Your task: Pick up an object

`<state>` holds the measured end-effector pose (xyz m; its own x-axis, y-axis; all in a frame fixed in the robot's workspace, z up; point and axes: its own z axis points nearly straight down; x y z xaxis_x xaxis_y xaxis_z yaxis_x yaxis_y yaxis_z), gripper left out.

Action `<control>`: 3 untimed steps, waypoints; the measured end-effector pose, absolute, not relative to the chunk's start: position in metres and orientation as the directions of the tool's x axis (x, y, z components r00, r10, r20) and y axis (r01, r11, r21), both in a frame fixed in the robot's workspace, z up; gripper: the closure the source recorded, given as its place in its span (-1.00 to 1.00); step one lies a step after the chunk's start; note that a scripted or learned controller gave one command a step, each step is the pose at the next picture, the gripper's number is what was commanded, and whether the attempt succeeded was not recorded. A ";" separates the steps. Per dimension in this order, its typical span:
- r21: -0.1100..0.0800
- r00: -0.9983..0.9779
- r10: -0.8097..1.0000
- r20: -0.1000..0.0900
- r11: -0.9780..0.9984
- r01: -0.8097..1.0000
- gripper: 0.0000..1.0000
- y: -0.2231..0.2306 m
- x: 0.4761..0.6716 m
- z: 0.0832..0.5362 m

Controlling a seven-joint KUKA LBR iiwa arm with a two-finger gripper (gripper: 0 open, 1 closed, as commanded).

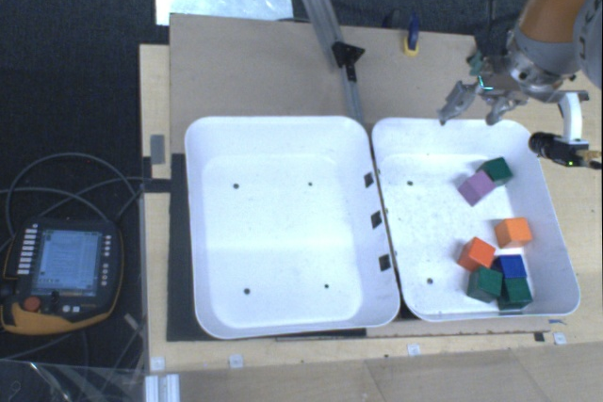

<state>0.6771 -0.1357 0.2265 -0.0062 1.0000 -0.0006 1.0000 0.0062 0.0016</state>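
My gripper (474,108) hangs over the far rim of the right bin (415,202), its two fingers spread apart and open with nothing between them. Below it and to the right, a green block (497,170) touches a purple block (476,187). Nearer the front right corner lie two orange blocks (513,232) (477,252), a blue block (513,266) and dark green blocks (488,282). The gripper is well clear of all of them.
The left bin (273,221) sits beside the right one, joined by black clips (376,218). A slanted metal pole (320,5) crosses the back of the bench. A teach pendant (61,273) with cables lies on the floor at left.
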 end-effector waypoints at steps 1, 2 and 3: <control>0.001 -0.006 1.000 -0.001 0.006 1.000 -1.00 -0.136 0.677 0.227; -0.003 -0.002 1.000 -0.001 0.002 1.000 -1.00 -0.146 0.676 0.179; -0.003 -0.005 1.000 0.000 0.005 1.000 -1.00 -0.136 0.673 0.130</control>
